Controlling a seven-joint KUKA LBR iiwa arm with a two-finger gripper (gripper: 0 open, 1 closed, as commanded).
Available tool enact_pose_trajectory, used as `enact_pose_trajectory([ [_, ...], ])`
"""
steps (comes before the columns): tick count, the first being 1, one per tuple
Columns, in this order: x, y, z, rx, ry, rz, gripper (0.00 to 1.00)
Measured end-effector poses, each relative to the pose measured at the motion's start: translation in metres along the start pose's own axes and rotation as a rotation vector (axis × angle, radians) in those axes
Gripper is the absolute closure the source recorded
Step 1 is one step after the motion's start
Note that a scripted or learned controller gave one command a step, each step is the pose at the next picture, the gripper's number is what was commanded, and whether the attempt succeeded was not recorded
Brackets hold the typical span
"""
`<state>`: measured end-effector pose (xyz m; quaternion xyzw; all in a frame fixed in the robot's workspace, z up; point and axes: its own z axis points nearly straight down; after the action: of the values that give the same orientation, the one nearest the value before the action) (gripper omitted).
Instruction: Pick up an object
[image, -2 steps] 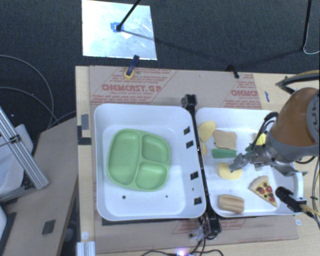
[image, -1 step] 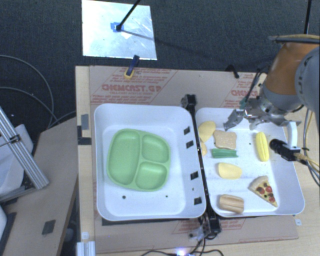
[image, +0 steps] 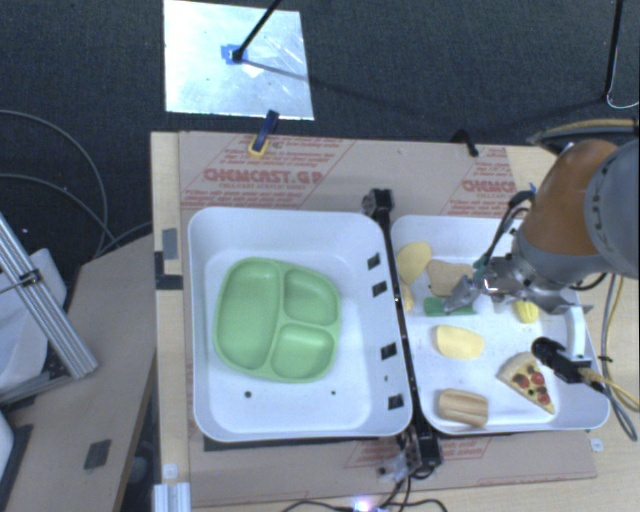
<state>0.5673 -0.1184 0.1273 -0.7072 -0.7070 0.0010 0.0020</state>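
Note:
The right bin (image: 585, 400) holds several toy foods. A pale yellow piece (image: 413, 261) and a tan slice (image: 446, 274) lie at its far left, with a green piece (image: 434, 307) just below them. Nearer the front sit a yellow lump (image: 459, 342), a brown bun (image: 462, 405) and a pizza slice (image: 528, 380). A small yellow bit (image: 527, 312) rests under the wrist. My gripper (image: 466, 293) hangs low over the bin's left half, its tip right beside the tan slice and the green piece. Nothing is visibly lifted.
The left bin (image: 215, 400) carries a green divided plate (image: 277, 318). A black clamp strip (image: 392, 300) runs between the bins. The grey and orange arm (image: 575, 215) covers the right bin's far right corner. Cables (image: 615, 385) trail along the right edge.

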Motion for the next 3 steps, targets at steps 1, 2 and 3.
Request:
enact_pose_trajectory([
  [1, 0.069, -0.040, -0.059, -0.006, 0.001, -0.009, 0.00],
  [2, 0.009, -0.052, 0.045, -0.009, -0.004, 0.003, 0.00],
  [3, 0.012, -0.051, 0.031, -0.010, -0.003, -0.001, 1.00],
])
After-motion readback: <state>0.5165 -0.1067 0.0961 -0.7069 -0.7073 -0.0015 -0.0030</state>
